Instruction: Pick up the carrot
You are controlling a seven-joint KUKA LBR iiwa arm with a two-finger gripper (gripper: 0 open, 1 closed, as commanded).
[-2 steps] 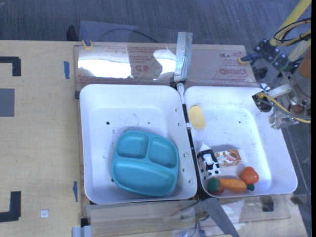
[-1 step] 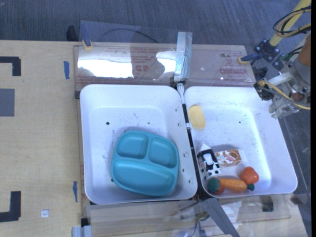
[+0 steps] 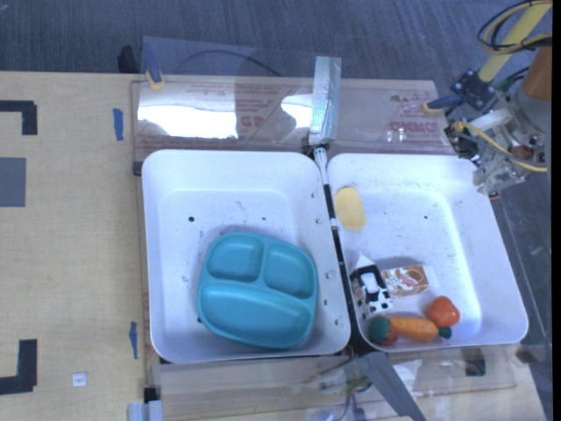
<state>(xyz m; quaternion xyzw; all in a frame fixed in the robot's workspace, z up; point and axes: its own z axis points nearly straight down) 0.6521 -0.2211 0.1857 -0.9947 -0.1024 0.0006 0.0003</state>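
Note:
The carrot (image 3: pixel 412 328) is orange with a green leafy end and lies flat along the near wall of the right bin (image 3: pixel 491 261), green end pointing left. My gripper (image 3: pixel 495 172) hangs over the far right rim of that bin, well away from the carrot and above it. Cables and the wrist body crowd around it.
A red-orange tomato (image 3: pixel 443 310) touches the carrot's right end. A small cow-patterned carton (image 3: pixel 372 289) and a snack packet (image 3: pixel 407 280) lie just behind it. A pale yellow lump (image 3: pixel 350 207) sits at the bin's far left. The left bin (image 3: pixel 166 191) holds a teal divided plate (image 3: pixel 259 289).

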